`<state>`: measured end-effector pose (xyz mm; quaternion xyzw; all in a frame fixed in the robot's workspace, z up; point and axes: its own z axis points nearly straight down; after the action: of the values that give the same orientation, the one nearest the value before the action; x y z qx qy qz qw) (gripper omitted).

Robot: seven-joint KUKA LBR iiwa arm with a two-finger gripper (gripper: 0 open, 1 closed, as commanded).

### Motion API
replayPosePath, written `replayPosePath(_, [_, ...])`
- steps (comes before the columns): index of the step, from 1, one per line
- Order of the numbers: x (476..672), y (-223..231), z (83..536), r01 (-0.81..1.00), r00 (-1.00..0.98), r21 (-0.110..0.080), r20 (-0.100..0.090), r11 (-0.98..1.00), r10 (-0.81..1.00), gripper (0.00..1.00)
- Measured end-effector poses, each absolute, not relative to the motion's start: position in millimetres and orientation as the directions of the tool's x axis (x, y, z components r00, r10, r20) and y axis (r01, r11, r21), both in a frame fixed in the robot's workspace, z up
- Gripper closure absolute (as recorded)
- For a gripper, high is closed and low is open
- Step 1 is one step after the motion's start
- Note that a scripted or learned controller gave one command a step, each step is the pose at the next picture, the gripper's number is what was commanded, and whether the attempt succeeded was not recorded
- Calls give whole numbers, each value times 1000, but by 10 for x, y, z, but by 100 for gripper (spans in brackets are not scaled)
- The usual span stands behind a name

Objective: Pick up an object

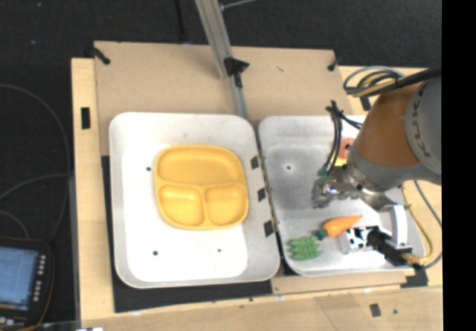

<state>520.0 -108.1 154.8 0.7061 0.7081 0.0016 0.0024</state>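
Fingers [321,198] show as a small blurred cluster of metal at the tip of the gripper [325,195], low over the bare floor of the right bin [291,136], and I cannot tell whether they are spread or closed; nothing can be made out between them. Most of the wrist is covered by the arm [387,147], whose grey and orange bulk is cut off at the right edge and hides much of that bin's right side. A carrot [341,226] lies just below the gripper, apart from it, with its green top pointing left. Near the bin's front rim sits a green toy [303,248], too small to identify. Right of the carrot lies a black-and-white item [362,239], partly mixed up with dark hardware beside it. A pinkish-orange scrap [344,148] peeks out behind the arm, mostly hidden. In the left bin [119,173] rests a yellow divided plate [201,186]. Both bins sit on the table [149,76]. A metal pole [212,10] slants in from the top edge, and a screen [18,274] is cut off at the lower left.
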Motion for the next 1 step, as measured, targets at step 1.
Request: replayPosePath(1, [5230,-1151,1998,1000,-3,7,-2,3,1000,100])
